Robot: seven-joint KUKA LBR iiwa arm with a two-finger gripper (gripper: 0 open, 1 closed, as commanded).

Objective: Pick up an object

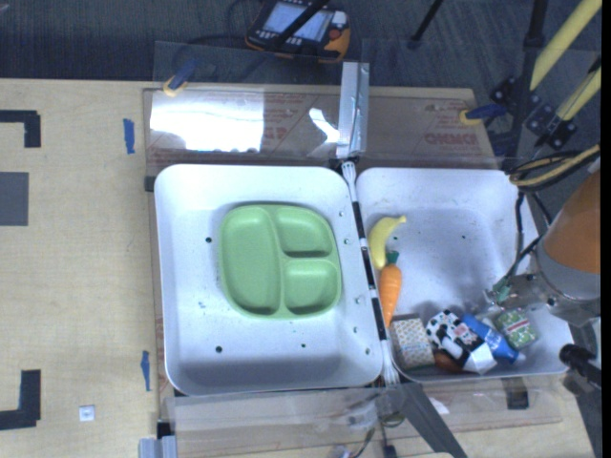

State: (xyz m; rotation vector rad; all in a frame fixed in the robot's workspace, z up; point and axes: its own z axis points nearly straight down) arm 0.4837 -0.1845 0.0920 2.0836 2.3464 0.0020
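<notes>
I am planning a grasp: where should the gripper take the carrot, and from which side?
Probably at mid-body of the carrot, coming from straight above. It lies flat along the right bin's left wall, so the fingers should close across its narrow width, below the banana.

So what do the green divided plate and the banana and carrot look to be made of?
The green divided plate looks like moulded plastic: uniform colour, soft matte sheen, rounded compartment edges. The banana and the carrot look like plastic toys, smooth and evenly coloured, though at this size real produce can't be excluded.
</notes>
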